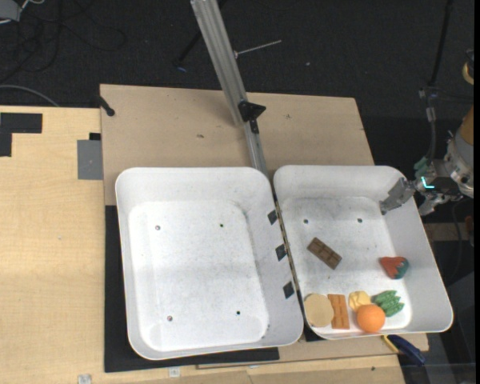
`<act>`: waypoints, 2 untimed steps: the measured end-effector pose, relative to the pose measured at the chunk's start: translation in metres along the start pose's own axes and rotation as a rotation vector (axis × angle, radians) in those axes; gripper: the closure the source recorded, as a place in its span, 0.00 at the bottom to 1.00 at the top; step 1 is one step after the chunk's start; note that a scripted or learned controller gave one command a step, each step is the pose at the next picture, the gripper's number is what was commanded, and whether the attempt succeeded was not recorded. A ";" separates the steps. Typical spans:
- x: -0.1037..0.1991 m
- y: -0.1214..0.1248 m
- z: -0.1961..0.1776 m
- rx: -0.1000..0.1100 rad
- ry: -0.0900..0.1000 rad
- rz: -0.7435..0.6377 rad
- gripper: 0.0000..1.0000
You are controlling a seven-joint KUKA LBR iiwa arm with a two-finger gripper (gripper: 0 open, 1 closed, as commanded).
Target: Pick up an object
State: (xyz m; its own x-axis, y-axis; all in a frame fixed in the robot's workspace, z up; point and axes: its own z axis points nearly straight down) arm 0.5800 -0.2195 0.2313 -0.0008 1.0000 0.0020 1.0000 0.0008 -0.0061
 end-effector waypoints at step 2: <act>0.006 0.010 0.050 0.000 0.001 -0.004 0.00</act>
State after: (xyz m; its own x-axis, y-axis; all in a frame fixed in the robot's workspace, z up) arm 0.5896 -0.2132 0.1814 -0.0052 1.0000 0.0025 1.0000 0.0052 -0.0065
